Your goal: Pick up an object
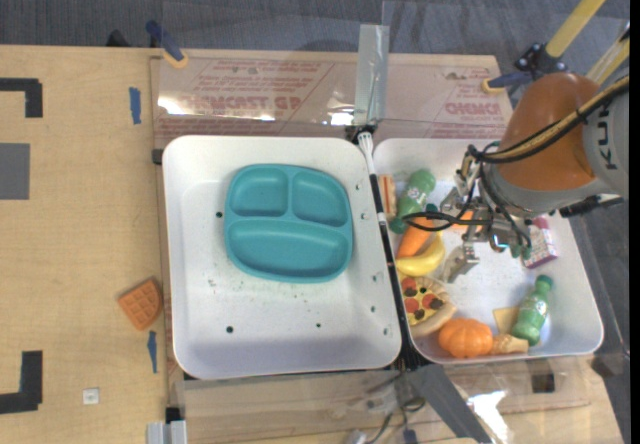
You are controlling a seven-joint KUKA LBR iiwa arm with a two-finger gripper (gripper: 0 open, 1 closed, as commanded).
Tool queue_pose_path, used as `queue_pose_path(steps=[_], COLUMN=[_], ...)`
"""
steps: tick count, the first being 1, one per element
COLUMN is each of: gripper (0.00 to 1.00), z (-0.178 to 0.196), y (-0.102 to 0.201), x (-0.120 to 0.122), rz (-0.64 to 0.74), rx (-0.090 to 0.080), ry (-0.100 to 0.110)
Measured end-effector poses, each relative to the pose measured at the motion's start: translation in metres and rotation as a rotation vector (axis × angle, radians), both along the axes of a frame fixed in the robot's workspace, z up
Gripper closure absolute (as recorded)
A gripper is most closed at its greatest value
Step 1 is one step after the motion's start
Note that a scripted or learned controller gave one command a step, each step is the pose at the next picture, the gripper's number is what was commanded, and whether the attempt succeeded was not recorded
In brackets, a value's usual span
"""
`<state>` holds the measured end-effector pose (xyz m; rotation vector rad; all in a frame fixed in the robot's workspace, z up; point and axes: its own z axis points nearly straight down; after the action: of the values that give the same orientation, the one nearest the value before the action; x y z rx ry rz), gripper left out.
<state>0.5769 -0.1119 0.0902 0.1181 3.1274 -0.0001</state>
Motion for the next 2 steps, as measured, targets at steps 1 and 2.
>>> queue_pose_path(steps=[1,2], gripper=[0.00,0.00], z=[-0.001,0.000], y=[0.014,-0.021], x=[0.068,0.002], rz=[-0.001,0.035], rx=[-0.002,-0.002], ry=[0.002,0.000])
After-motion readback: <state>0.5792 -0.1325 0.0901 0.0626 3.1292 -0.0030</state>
